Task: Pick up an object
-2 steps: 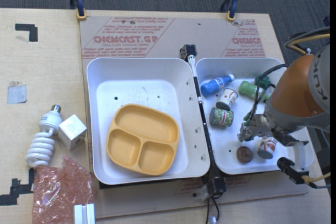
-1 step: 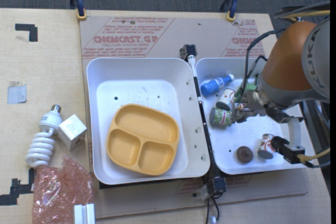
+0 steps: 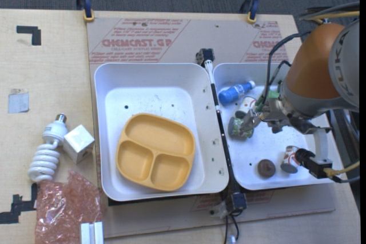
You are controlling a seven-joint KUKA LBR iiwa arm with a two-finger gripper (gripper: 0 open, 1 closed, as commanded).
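Observation:
My gripper (image 3: pixel 250 119) reaches into the right bin (image 3: pixel 246 174) from the right, under the orange band of the arm. Its tip is right at a crumpled grey-green object (image 3: pixel 240 128) near the bin's left wall, touching or overlapping it. A blue bottle (image 3: pixel 233 92) lies tilted at the bin's back left. Near the front of the bin rests a small brown round object (image 3: pixel 266 167), with a small white and orange piece (image 3: pixel 290 159) to its right.
The left bin (image 3: pixel 108 123) holds a yellow divided tray (image 3: pixel 155 151). On the bench to the left lie a spiral light bulb (image 3: pixel 47 152), a white cube (image 3: pixel 79 142) and a pink crinkled bag (image 3: pixel 63 211). Cables hang by the arm at right.

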